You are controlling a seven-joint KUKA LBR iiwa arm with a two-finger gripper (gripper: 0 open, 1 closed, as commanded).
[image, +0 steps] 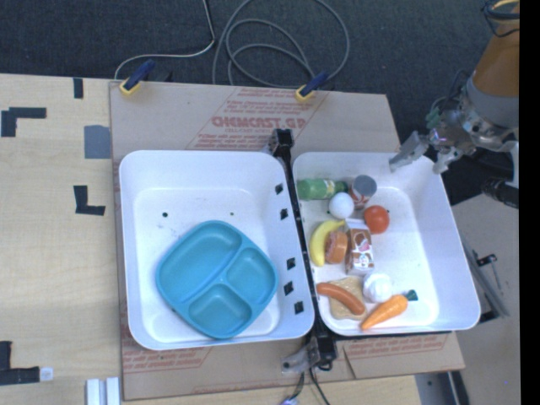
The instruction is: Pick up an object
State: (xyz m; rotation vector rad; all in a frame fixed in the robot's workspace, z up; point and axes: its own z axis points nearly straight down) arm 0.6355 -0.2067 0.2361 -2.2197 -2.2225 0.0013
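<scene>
Up at the right bin's far right corner hangs the grey two-finger claw (419, 153), its fingers spread apart with nothing between them, just outside the rim. Below it, the shallow white right bin (451, 234) holds a heap of toy food: a green bottle lying on its side (315, 189), a small white ball (341, 205), a red tomato (376, 218), a yellow banana (321, 240), a brown-and-white printed carton (360, 251), a sausage (339, 295) and an orange carrot (386, 311). Over in the left white bin (135, 226) sits a blue divided plastic tray (216, 279). On the worktop's cardboard sheet (186, 125), red print reads "CHEMCAST GP".
</scene>
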